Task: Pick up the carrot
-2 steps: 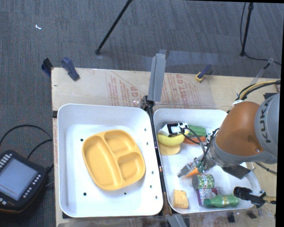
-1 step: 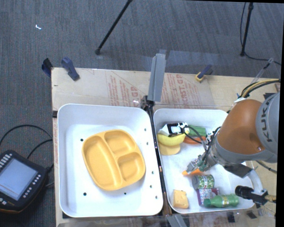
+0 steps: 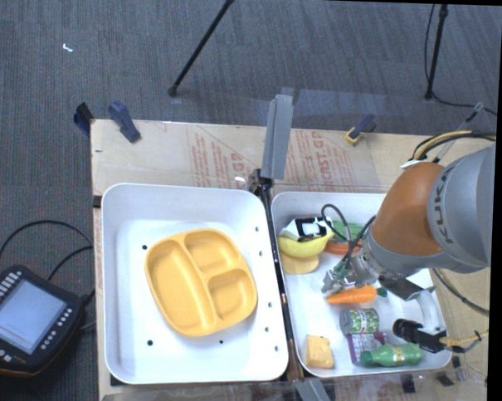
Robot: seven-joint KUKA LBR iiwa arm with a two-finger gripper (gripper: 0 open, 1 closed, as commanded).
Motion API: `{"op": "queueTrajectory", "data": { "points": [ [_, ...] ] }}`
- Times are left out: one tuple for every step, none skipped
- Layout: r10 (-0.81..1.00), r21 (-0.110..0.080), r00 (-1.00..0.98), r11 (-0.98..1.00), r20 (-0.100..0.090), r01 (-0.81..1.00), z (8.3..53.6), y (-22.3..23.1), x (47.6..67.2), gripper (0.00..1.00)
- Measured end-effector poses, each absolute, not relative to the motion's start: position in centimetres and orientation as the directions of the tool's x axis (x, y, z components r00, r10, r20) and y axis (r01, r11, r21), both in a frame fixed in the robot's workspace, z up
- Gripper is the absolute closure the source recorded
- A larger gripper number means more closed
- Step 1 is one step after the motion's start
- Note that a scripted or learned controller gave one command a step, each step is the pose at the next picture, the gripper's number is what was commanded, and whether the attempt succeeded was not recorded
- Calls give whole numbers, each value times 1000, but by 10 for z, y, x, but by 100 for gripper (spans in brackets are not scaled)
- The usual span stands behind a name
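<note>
The carrot [image 3: 352, 295], a short orange piece, lies on its side in the middle of the right bin [image 3: 317, 208]. My gripper [image 3: 337, 280] is low over the bin, right at the carrot's upper left end. I cannot tell whether it touches the carrot. The grey arm with its orange band comes in from the right and hides the bin's right side.
In the right bin, a yellow bowl [image 3: 304, 244] holds a black-and-white item, with a small orange thing [image 3: 342, 248] beside it. In front of the carrot are a can [image 3: 359, 320], a purple packet [image 3: 363, 345], a green bottle [image 3: 392, 355] and a cheese wedge [image 3: 319, 351]. The left bin [image 3: 125, 231] holds a yellow divided plate [image 3: 180, 313].
</note>
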State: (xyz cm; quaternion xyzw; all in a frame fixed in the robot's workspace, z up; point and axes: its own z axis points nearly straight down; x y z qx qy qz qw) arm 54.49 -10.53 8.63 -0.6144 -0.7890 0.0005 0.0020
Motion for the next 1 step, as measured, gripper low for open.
{"op": "queueTrajectory", "data": {
  "points": [
    [970,-3,-244,244,2,970,86,-105,545,0]
  ]
}}
